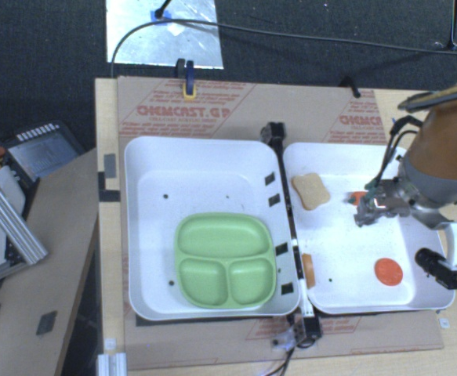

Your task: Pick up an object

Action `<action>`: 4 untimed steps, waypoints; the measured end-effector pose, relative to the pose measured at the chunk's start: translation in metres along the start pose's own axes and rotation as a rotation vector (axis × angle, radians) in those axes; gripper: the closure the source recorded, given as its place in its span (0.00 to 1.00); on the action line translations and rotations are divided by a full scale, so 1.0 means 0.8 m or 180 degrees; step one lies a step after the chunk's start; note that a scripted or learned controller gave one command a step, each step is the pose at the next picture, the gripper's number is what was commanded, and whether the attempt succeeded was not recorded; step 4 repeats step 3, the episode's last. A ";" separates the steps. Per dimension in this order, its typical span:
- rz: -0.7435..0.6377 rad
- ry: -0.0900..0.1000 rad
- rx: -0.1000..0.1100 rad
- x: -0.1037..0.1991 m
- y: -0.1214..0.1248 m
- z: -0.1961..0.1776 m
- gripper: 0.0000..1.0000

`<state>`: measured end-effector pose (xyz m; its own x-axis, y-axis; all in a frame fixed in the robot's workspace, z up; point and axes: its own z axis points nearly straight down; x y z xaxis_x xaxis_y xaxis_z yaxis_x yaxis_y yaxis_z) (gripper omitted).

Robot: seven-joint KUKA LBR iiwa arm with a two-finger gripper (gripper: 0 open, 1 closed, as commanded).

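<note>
In the right bin (346, 300) lie a tan bread-like piece (310, 190) at the back left, a flat orange-red disc (388, 271) at the front right, and a small orange piece (308, 269) against the left wall. My gripper (367, 212) hangs low over the middle of this bin, right of the tan piece and behind the disc. A small orange-red thing (356, 198) shows right at the gripper's left side; I cannot tell whether it is held.
The left bin (146, 210) holds a green divided plate (224, 258) at its front. A black clip (274, 134) sits where the two bins meet at the back. Cardboard (212, 104) lies under both bins.
</note>
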<state>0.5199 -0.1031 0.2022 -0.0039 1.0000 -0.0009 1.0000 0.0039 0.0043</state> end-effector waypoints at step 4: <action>-0.0022 0.0011 0.0004 0.210 0.025 -0.015 1.00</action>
